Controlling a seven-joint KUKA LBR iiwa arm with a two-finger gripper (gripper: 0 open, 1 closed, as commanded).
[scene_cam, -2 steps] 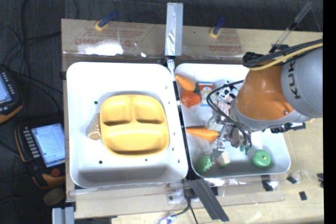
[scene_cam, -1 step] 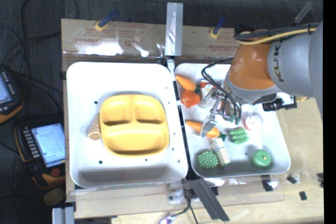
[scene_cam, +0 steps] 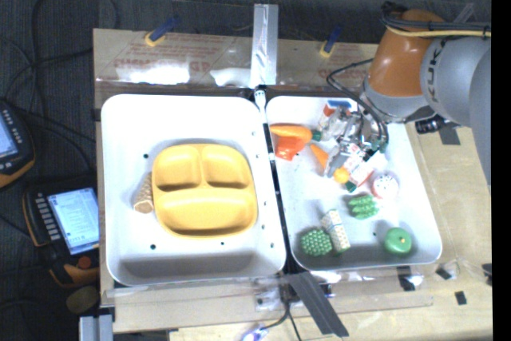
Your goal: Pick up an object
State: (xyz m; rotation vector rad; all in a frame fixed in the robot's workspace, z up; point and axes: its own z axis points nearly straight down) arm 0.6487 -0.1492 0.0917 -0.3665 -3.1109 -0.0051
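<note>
Hovering near the right bin's [scene_cam: 421,172] far rim, end effector [scene_cam: 351,136] over crowded toys, grip state unclear

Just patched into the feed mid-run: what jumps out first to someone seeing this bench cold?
The big yellow divided tray lying in the left bin grabs the eye first, with a small waffle cone against its left edge. Next is the grey arm's orange band at the upper right, with the gripper low over a clutter of small toys in the right bin, near an orange funnel-shaped piece.
</note>
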